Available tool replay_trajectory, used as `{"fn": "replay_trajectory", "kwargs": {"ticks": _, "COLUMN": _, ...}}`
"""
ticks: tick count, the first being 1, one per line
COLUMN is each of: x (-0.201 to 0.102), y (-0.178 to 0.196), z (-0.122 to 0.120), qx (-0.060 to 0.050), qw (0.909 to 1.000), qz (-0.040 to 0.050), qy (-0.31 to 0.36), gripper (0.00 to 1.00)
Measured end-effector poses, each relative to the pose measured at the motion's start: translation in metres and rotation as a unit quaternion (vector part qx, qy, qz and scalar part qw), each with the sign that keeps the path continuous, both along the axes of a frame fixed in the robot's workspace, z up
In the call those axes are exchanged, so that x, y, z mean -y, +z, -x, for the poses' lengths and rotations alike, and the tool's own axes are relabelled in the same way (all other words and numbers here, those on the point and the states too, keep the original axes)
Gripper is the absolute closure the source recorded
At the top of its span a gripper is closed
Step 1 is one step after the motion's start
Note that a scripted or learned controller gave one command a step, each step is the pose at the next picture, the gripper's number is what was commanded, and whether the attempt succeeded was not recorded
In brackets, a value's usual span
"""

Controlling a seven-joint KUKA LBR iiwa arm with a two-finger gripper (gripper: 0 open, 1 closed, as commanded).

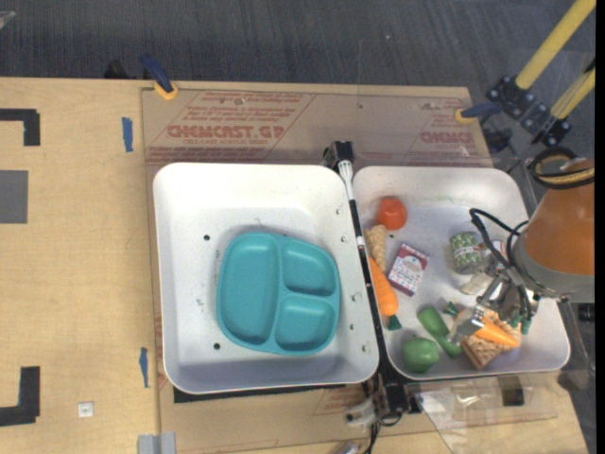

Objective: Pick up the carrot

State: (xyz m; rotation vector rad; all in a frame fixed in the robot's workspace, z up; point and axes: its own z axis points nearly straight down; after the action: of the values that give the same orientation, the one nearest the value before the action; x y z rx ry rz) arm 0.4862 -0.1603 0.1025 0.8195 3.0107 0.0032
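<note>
The slim orange toy carrot with a green tip [383, 294] lay against the right white bin's [539, 348] left wall. Probably light, rigid and slick; mid-shaft appeared the best hold. The pincer [499, 312] hung over clutter near the bin's right side; its opening and contents could not be determined.

Pale plywood bench top [76, 282] with black L-shaped tape marks [23, 126] and short blue tape strips [127, 133]; a brown cardboard sheet with red print [236, 121] lies on it, held by orange-tipped clamps [163, 81]. Dark grey carpet floor [284, 17] beyond the far edge. Yellow stand legs [558, 31] at upper right, lighting even
</note>
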Motion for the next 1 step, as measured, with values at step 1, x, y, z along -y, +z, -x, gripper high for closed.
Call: {"fn": "replay_trajectory", "kwargs": {"ticks": 1, "x": 0.0328, "y": -0.0136, "z": 0.0021, "qx": -0.003, "qw": 0.9945, "qz": 0.0007, "qy": 0.105, "gripper": 0.0}}
